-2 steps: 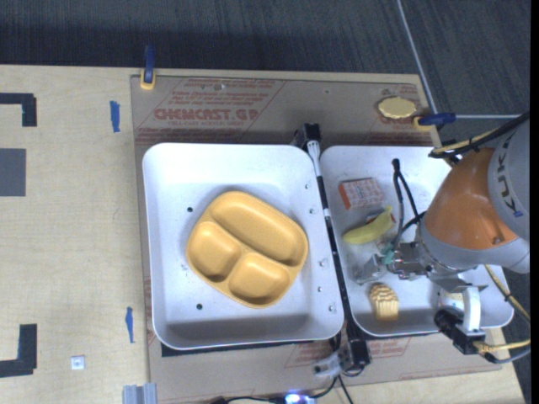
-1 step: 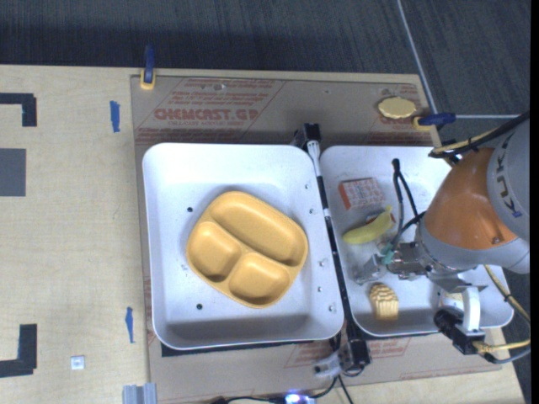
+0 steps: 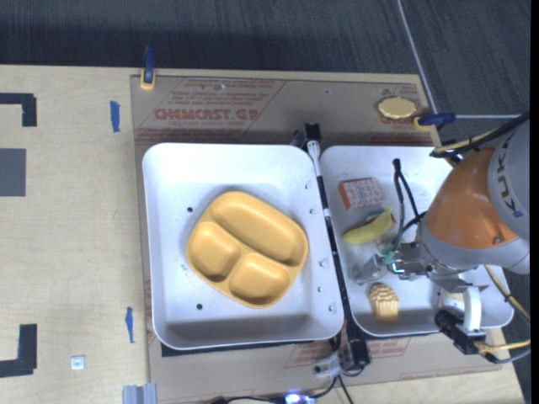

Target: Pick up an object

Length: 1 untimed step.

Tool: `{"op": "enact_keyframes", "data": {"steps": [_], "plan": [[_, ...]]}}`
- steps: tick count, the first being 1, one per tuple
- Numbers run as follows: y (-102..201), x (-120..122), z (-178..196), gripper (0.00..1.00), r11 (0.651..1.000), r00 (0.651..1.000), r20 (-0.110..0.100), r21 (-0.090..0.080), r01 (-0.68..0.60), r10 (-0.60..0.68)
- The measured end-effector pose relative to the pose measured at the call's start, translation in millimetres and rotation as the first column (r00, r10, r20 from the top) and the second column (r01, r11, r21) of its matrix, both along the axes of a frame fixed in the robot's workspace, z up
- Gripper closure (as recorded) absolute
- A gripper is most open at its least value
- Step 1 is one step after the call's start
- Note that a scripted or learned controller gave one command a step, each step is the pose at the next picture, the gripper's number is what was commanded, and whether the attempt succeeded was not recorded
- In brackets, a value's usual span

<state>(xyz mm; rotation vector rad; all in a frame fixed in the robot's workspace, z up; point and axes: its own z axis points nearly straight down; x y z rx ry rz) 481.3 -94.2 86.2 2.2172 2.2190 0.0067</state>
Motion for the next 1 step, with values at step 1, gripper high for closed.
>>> {"op": "enact_keyframes", "data": {"steps": [1], "plan": [[-0.9,1.8,10.7,1.00,1.000,1.000,0.006,-0.003,0.001,0.000]]}}
